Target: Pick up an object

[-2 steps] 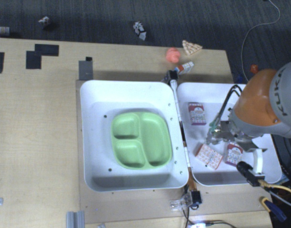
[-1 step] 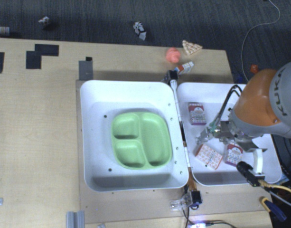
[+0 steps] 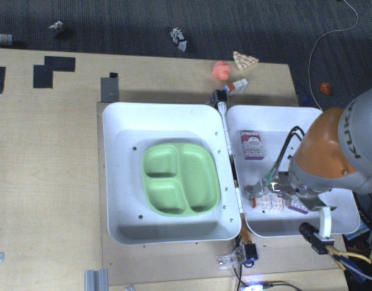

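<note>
A small red-and-white box (image 3: 252, 145) lies flat near the right bin's (image 3: 331, 223) far-left corner, apart from the hand (image 3: 267, 193), which sits lower toward the near edge among small packets (image 3: 272, 204). The hand's grip cannot be told. A green divided tray (image 3: 179, 177) fills the left bin (image 3: 119, 162).

Bench (image 3: 46, 180) carries two white bins, left bin (image 3: 113, 180) and right bin (image 3: 277, 117), side by side; pink ball (image 3: 221, 71) rests near its far edge.
</note>
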